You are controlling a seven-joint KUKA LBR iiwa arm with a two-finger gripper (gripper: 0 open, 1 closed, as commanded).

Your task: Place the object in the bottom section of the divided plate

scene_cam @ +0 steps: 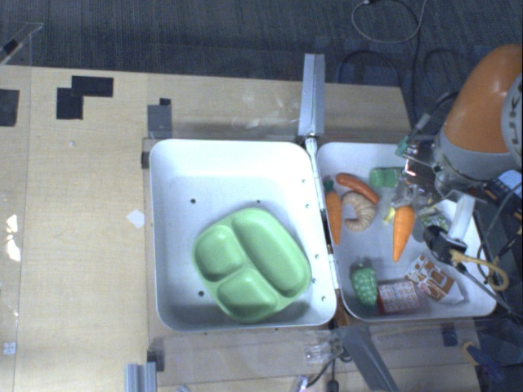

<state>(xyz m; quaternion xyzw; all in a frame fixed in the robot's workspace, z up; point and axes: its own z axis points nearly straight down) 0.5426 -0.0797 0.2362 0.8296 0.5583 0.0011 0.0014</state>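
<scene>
A green divided plate (252,264) lies in the left bin (176,219), tilted a little, with its single bottom section (245,294) toward the front edge. My gripper (415,191) hangs over the right bin (474,300), at the back right of it. Just below it lies an orange carrot (401,233), point toward the front; the gripper's tip is at the carrot's leafy end. Whether it touches the carrot is not visible.
The right bin also holds a second carrot (334,217) along its left wall, a red-orange sausage (358,185), a tan curled piece (360,211), a small green block (382,176), a green bumpy fruit (364,284), a pink box (398,297) and a brown packet (431,277).
</scene>
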